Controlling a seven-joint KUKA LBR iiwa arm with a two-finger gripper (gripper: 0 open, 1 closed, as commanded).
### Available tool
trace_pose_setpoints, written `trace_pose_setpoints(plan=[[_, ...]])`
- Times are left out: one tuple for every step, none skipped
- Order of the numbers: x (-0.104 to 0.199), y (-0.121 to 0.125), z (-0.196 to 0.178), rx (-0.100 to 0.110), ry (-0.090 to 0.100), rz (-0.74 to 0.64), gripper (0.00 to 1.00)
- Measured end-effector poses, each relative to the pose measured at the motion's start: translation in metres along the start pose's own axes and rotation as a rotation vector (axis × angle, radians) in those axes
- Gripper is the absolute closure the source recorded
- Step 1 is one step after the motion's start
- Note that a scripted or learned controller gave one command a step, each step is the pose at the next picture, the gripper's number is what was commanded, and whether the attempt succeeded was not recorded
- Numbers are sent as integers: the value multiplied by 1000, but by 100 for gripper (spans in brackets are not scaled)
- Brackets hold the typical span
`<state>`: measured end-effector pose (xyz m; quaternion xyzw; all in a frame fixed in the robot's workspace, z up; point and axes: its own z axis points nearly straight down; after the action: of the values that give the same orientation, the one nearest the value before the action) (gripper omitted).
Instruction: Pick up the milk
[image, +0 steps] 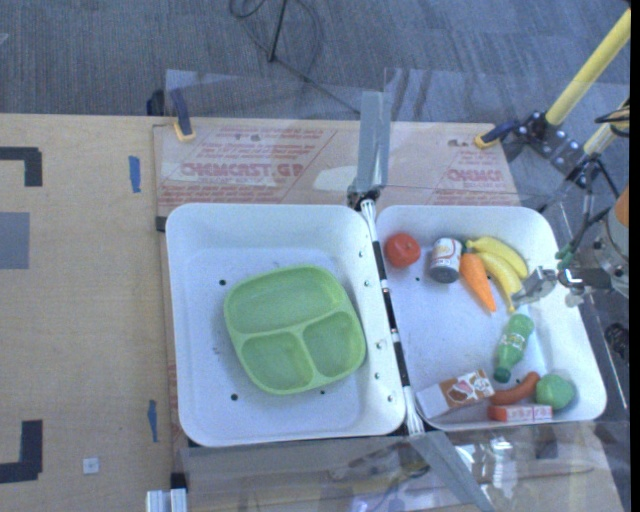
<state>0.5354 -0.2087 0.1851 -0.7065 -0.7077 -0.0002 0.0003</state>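
Nearest the camera, along the front wall of the right-hand shallow white bin (575, 345), a small orange-and-white milk carton (467, 389) lies flat on its side. Its long axis runs roughly left to right with a slight upward tilt toward the right; which end is the top cannot be made out. Just right of the carton lies a red sausage-shaped piece (515, 390), with a thin red-and-white strip (522, 412) in front of it and a round green fruit (556, 392) at the front right corner. A green plastic bottle (512, 346) lies behind the sausage, slanting away from the carton and nearly touching the sausage at its lower end. Farther back from the carton are an orange carrot (479, 282), a bunch of yellow bananas (501, 265), a small tin can (445, 260) and a red tomato (402, 250). The gripper (535, 286) hangs over the right side of the bin beside the bananas, well apart from the carton; its metal fingers are blurred against the bin wall, so whether they are spread or closed cannot be told. The arm is cut off by the right edge. Left of the carton, in the other white bin (190, 330), rests a light green divided plastic plate (293, 329).
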Motion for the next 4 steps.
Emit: trace_pose_setpoints(plan=[[82, -14, 83, 0, 0, -151, 0], [94, -52, 96, -15, -8, -330, 0], [93, -50, 85, -21, -12, -328, 100], [178, -55, 1, 0, -1, -248, 100]])
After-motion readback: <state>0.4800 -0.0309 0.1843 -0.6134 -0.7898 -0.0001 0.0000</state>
